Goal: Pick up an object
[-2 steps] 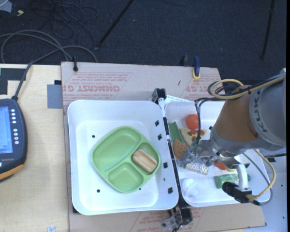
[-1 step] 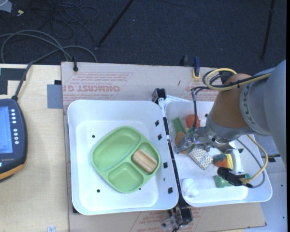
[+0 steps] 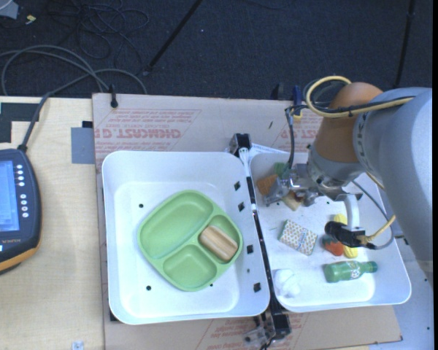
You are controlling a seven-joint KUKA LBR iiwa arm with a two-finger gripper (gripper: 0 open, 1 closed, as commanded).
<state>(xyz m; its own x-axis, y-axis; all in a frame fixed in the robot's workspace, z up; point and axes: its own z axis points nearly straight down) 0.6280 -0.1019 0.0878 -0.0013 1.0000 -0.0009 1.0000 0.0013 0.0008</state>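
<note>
My gripper (image 3: 290,190) is low in the upper left part of the right bin (image 3: 394,286), by the divider. Can't tell its state; the wrist hides it. A brown object (image 3: 267,184) sits touching or just beside it on the left, probably my target, but I see nothing held. Patterned packet (image 3: 298,236) lies just below, green bottle (image 3: 348,270) lower right, white lump (image 3: 286,283) near the bottom edge. The left bin (image 3: 124,268) at centre frame holds a green divided plate (image 3: 177,232) with a bread roll (image 3: 219,243) in one compartment, likely staged as another option.
</note>
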